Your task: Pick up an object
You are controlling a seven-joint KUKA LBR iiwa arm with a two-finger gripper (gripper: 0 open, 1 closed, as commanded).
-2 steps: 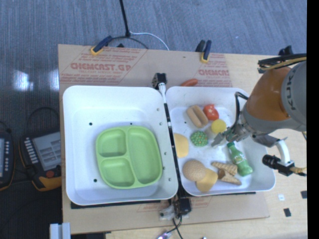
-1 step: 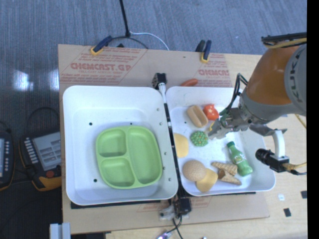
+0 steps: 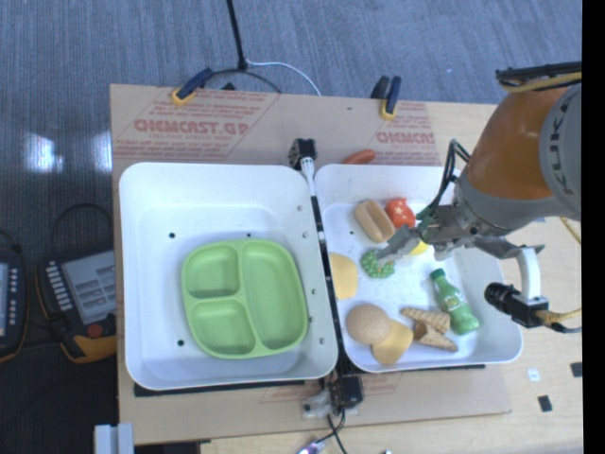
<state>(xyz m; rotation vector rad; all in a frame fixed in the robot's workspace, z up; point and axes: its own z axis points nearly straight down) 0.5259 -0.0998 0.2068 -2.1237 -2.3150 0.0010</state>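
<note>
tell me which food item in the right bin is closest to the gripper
The green broccoli piece: the gripper hangs right over it, while the hot dog bun and red tomato lie farther up.

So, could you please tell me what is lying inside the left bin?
A green divided tray lies in the left bin, its three compartments bare. The bin floor beneath the tray is covered.

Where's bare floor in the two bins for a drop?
Left bin: bare floor rings the green tray, widest along the far and left walls. Right bin: crowded. Gripper over the broccoli, hot dog and tomato behind, bottle and bun in front.
</note>
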